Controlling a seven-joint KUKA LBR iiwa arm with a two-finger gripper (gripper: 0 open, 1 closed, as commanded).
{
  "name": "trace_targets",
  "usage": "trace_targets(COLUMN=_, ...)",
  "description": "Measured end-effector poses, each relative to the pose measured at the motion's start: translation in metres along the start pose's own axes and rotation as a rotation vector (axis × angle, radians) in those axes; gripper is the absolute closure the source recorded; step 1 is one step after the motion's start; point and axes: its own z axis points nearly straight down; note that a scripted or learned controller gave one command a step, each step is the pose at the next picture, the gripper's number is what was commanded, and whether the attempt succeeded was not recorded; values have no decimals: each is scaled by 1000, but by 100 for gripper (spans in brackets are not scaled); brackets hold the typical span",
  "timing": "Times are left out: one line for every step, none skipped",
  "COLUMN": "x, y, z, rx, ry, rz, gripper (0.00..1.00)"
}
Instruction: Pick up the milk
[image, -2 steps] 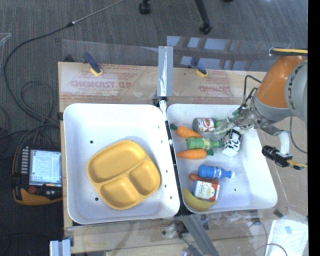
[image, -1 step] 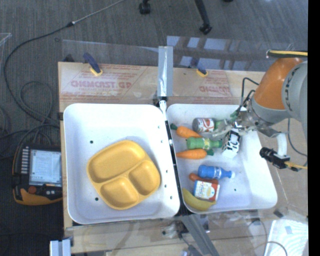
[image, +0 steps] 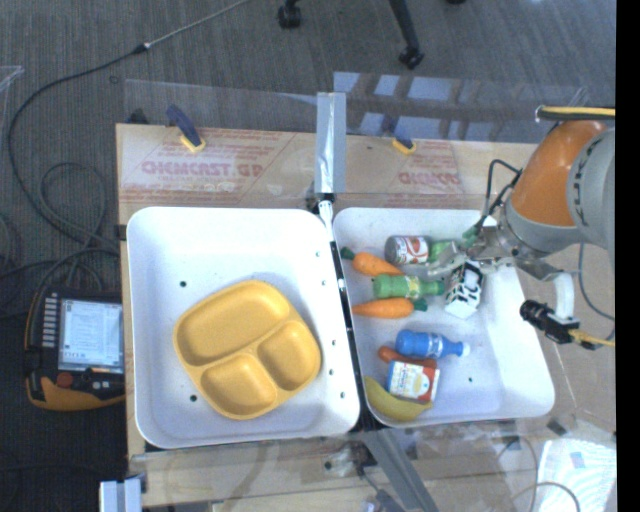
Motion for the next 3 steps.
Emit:
trace_targets(x=-2, y=3, z=-14, rx=-9, ry=-6, rz=-1, gripper=100)
trace_targets(x=-2, y=3, z=-13, rx=-6, ry=-6, rz=-1, gripper=0)
trace_targets(x=8, y=-18, z=12, rx=50, ry=19, rz=-24, gripper=0)
